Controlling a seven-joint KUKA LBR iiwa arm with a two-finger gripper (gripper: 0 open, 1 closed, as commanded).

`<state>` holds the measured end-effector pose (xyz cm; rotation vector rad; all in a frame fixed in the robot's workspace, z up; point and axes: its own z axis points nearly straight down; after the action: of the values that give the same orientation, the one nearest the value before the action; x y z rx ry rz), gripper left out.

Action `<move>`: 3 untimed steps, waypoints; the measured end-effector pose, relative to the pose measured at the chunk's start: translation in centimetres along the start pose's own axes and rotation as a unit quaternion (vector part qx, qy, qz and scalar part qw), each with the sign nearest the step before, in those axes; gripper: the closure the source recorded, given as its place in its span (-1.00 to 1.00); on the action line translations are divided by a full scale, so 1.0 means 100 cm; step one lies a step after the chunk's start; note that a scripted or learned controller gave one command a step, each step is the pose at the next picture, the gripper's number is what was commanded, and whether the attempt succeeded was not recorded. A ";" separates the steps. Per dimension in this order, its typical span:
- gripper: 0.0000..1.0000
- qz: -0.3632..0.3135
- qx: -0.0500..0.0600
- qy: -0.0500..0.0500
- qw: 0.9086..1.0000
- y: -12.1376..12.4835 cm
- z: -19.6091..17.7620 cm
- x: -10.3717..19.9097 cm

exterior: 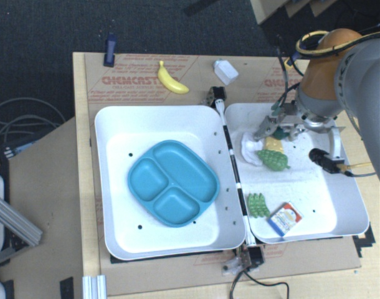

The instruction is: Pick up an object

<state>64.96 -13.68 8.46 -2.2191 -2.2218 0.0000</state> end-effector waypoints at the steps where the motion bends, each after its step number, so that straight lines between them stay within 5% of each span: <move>1: 1.00 0.000 0.000 0.000 1.000 0.000 -0.010 0.000; 2: -1.00 0.000 0.000 0.000 1.000 0.000 -0.010 0.000; 3: -1.00 0.001 0.000 0.000 1.000 -0.065 0.000 0.017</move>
<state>58.42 -12.03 8.44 -2.2211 -2.2194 0.0013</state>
